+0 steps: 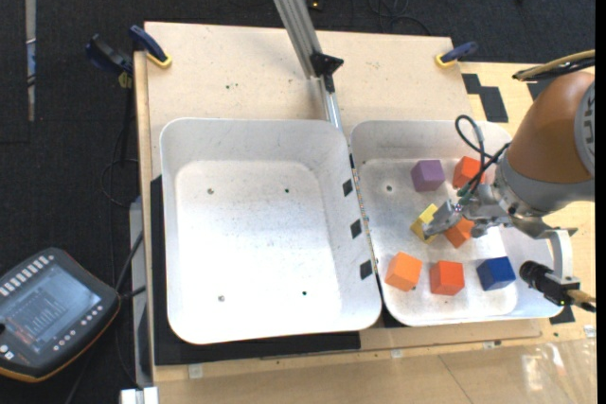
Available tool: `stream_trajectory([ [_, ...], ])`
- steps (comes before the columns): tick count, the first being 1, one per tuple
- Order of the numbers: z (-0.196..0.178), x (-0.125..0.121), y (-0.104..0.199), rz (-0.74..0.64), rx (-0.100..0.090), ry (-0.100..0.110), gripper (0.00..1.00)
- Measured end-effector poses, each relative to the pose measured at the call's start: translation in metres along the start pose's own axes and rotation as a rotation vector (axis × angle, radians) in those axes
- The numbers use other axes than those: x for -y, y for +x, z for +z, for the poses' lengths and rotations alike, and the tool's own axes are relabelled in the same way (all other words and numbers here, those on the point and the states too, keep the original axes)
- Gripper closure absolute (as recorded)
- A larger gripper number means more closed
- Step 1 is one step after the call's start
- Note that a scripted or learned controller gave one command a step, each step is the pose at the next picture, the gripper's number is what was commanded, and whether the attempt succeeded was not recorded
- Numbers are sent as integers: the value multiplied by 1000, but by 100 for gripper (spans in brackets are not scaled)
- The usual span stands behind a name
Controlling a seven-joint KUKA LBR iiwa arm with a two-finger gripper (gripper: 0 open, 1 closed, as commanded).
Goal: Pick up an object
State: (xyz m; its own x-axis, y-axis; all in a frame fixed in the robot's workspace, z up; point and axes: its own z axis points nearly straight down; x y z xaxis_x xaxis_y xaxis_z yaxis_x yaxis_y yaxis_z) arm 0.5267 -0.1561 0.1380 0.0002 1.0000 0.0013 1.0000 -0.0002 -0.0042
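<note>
Camera view shows, in the right bin [379,147], the gripper [443,220] low beside a yellow block [423,219], its finger state impossible to tell, with purple block [427,173], orange cubes and blue cube [495,273] nearby

Only had the one cam on this run, fixed above the bench [246,71] and tilted down at a slant, so the far edge sat up top of the pic and the near edge at the bottom. It was far enough back to fit both bins, left bin [189,147] and right bin [379,142] side by side, w/ black floor and cables showing beyond the far edge and a teach pendant [47,312] bottom left. From my seat the arm [559,142] came in from the right side of the frame, cropped at that edge.
</note>
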Motion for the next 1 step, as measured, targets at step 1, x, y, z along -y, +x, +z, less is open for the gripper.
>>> stream_trajectory([
  [1, -13, -1, -1, 1, 2, -7, 100],
])
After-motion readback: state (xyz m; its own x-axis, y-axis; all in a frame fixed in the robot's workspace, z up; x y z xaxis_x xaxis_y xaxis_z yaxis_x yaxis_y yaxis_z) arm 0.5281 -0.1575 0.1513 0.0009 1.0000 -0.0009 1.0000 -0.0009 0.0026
